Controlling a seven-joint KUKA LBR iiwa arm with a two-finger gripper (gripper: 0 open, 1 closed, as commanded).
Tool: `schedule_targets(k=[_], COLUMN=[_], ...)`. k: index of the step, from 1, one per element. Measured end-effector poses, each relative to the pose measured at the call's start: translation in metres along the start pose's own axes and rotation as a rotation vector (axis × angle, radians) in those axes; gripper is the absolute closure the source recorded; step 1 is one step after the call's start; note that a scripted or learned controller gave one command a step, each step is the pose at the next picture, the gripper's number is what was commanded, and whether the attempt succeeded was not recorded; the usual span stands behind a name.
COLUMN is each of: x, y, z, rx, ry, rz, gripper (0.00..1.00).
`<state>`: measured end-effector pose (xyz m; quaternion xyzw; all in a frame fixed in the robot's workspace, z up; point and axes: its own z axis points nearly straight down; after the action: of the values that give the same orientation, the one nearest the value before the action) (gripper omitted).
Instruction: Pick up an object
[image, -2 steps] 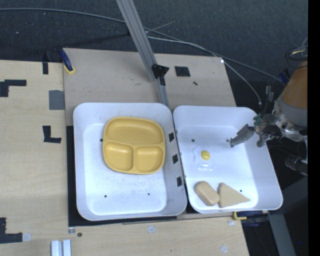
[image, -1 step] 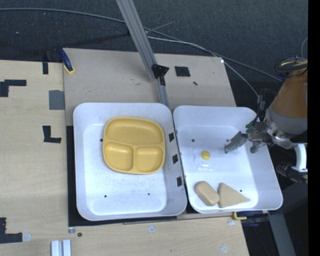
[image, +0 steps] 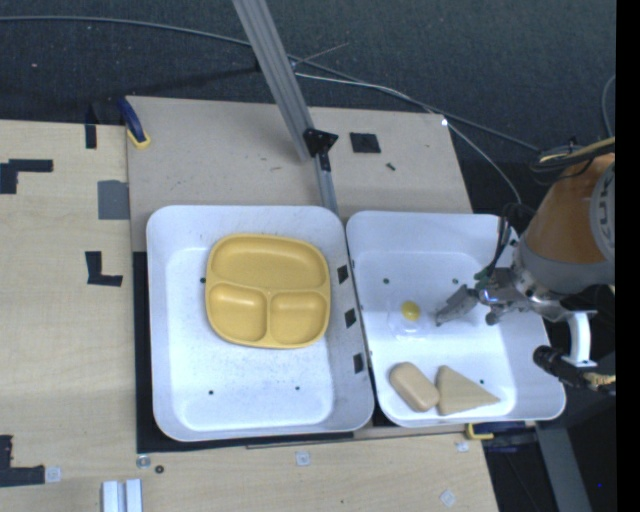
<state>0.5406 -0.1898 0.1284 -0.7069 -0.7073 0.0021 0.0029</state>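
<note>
In the right bin (image: 420, 240) a small yellow ball (image: 410, 311) lies near the middle. A tan oval piece (image: 412, 386) and a tan wedge (image: 466, 392) lie side by side at the bin's front. My gripper (image: 465, 316) hangs low over the right half of this bin, just right of the yellow ball. It is open, with nothing between its fingers. One fingertip (image: 441, 318) points toward the ball and stays a little apart from it.
The left bin (image: 175, 330) holds a yellow divided plate (image: 268, 290) in its upper middle. A grey pole (image: 285, 80) slants down to the bins' shared far edge. Cables run across the dark floor at the back. The arm's orange band (image: 565, 215) stands at the right.
</note>
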Motion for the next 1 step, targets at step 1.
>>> schedule_targets(k=[1], x=[-0.0006], y=[0.0013], z=[0.0428], rx=[-0.009], ry=[-0.003], rz=[0.0], gripper=[0.0])
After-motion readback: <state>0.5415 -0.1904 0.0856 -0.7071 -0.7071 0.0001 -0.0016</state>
